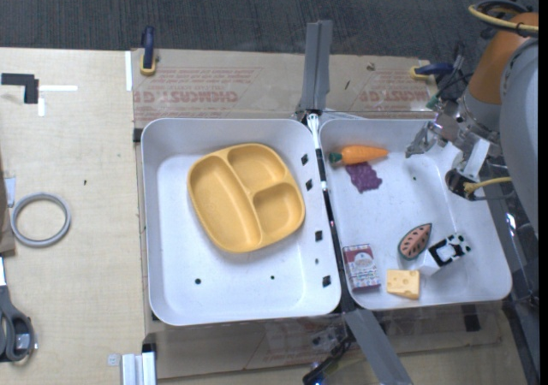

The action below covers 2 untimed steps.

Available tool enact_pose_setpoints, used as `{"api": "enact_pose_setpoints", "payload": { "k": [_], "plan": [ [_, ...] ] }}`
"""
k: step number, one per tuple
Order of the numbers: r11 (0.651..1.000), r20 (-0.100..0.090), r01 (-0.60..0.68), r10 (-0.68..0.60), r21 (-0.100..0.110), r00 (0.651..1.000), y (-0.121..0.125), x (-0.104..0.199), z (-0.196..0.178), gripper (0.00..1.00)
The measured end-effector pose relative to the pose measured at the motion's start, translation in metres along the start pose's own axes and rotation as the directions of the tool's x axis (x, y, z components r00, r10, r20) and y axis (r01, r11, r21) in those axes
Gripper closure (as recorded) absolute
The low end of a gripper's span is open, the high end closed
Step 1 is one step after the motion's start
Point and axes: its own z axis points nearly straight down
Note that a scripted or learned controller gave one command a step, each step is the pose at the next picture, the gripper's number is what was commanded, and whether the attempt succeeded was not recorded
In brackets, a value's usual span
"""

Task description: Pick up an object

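Observation:
The right bin [479, 289] holds an orange carrot [363, 154] and a purple grape bunch [366, 176] at its far left. Nearer the front lie a watermelon slice [414, 240], a small red box [360, 266], a yellow cheese wedge [404, 283] and a black-and-white piece [450, 250]. My gripper [437, 162] hangs over the far right part of this bin, open, with nothing between its fingers. It is to the right of the carrot and apart from every object.
A yellow divided plate [247, 196] lies in the left bin [171, 289]. A metal divider [318, 67] runs between the bins. On the bench to the left lie a grey tape ring [38, 219] and scissors [14, 332]. Cardboard [223, 88] lies behind the bins.

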Motion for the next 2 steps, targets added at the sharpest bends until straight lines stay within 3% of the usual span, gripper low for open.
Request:
{"api": "enact_pose_setpoints", "payload": {
  "k": [1, 2],
  "plan": [
    [0.935, 0.0, -0.356, 0.356, 0.001, 0.935, -0.046, 0.096, -0.001, 0.0],
    [0.777, 0.001, -0.629, 0.629, 0.002, 0.777, -0.048, 0.084, 0.018, 0.0]
  ]
}}
